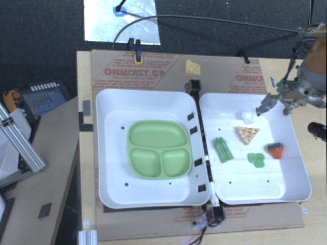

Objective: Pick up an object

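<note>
two shallow white bins side by side on a bench. left bin with a green divided plate lying flat near its middle, three compartments up. right bin with five small things spread over its floor: a small white piece near the far side, a tan waffle-patterned wedge just in front of it, a green ridged bundle like asparagus to the left of the wedge, a small green lump nearer the front, and a red-orange piece with a green top just right of the lump. all five apart from one another, none touching.

gripper at the far right corner of the right bin, reaching in from the right on a grey arm, dark fingers spread apart and pointing down. nothing between them. left fingertip close to the white piece, just to its right; contact not clear.

behind the bins, a yellow block on brown cardboard, and a blue and yellow clamp at the cardboard's far edge.
</note>
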`<state>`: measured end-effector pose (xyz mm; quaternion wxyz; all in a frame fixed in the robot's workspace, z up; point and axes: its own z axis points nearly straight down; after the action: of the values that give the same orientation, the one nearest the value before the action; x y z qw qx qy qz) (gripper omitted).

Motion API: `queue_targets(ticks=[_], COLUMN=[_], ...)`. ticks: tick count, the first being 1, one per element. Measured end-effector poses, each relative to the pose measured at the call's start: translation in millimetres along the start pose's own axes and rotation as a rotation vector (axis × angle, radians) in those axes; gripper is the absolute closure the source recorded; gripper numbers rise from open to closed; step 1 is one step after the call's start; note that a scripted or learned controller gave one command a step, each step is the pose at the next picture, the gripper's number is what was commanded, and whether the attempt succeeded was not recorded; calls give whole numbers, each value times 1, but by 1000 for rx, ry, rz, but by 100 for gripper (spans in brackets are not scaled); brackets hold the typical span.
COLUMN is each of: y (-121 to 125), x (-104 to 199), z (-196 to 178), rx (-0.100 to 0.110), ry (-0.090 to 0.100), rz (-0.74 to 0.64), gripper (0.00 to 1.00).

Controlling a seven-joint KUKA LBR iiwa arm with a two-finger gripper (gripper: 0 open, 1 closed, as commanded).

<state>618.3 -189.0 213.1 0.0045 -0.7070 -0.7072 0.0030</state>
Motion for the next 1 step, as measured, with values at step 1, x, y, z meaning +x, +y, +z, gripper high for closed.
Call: queue_targets(ticks=[1], y=[3], x=[1], z=[-8], rx=[-12], ry=[-3], rz=[-3], gripper=[0])
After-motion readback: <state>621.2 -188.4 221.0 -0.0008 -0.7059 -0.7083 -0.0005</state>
